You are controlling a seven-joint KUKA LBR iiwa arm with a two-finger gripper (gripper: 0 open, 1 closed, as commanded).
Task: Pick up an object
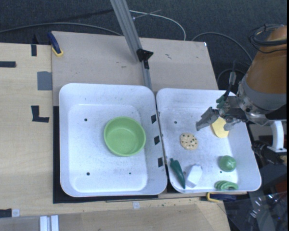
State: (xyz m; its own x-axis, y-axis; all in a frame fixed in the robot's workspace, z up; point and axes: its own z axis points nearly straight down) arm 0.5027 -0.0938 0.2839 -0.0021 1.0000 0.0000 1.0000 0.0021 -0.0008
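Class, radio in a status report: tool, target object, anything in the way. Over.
Tool low over right white bin, beside yellow flat piece. No grasp confirmed. Round speckled cookie lies apart, nearer the bin's middle. Green plastic bowl in left bin, out of the way.

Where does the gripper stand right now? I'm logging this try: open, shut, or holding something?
Gripper: over the right bin, right by the yellow piece; whether it grips it cannot be told.
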